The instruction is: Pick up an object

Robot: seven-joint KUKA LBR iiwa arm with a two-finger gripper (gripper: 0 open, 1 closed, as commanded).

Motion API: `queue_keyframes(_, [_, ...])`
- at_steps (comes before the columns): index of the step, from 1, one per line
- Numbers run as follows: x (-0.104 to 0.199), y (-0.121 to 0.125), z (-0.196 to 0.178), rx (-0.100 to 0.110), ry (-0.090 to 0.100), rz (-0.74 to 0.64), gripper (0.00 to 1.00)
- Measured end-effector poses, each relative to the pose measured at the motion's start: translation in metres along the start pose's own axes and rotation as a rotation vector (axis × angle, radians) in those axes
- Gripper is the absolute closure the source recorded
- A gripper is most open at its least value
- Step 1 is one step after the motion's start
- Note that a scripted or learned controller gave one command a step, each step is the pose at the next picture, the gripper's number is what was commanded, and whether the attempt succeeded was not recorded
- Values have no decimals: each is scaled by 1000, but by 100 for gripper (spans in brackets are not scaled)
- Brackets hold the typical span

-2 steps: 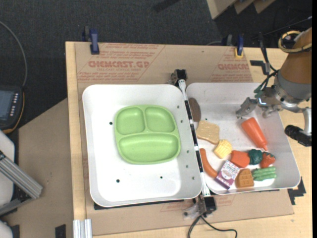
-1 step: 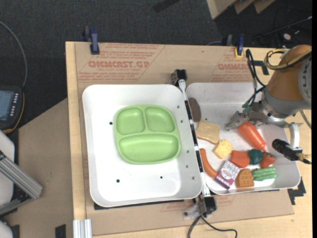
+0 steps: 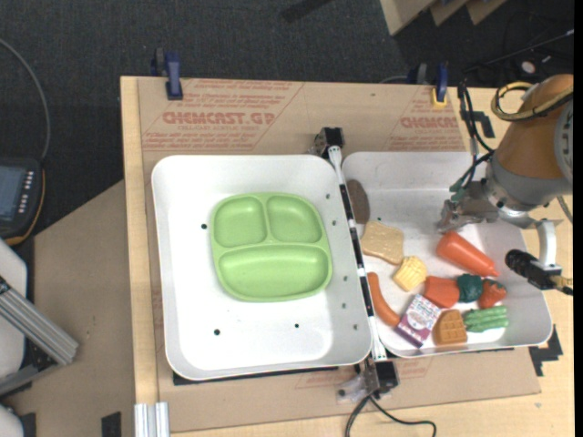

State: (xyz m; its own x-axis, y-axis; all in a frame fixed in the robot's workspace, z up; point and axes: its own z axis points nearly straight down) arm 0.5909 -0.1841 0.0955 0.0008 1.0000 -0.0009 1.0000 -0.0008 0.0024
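Down at the near edge of the bench, the right bin [image 3: 537, 330] carried the crowd: a purple packet [image 3: 418, 320] at the front, an orange biscuit-like piece [image 3: 450, 328] beside it, a green bean pod [image 3: 485, 319] to the right, and a red sausage [image 3: 383, 300] lying along the divider. Just behind sat a red chunk [image 3: 442, 290], a dark green piece [image 3: 470, 287], a small tomato-like piece [image 3: 494, 292] and a yellow corn cob [image 3: 410, 272] — all packed close, several touching. Further back came a tan slice of bread [image 3: 383, 241] and a big orange carrot [image 3: 465, 252], tilted, its thick end toward the arm.

Over in the left bin [image 3: 173, 244], a green divided plate [image 3: 271, 246] lay alone, well apart from the action.

At the far side of the right bin hung the gripper [image 3: 466, 209], low over the white floor just behind the carrot's thick end. Whether it was clenched or released could not be told; its tip was a dark tangle under the wrist, and nothing could be seen held in it.

Any toy would have done for the task, and the carrot lay nearest. The danger, as I judged it — the gripper looked set behind the carrot rather than over it, so a straight descent could close on bare bin floor. A tapered, smooth carrot could also squirt out sideways from a pinch, and a nudge might shove it into the cluster in front.
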Motion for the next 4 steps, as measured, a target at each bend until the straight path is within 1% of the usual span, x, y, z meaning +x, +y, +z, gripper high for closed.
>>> queue_keyframes(1, [41,-56,-111,-6,0,-4,100])
queue_keyframes(2, [40,-57,-104,2,1,-1,0])
queue_keyframes(3, [3,-31,17,7,1,1,0])
queue_keyframes(4, [4,-29,0,-2,-1,0,100])
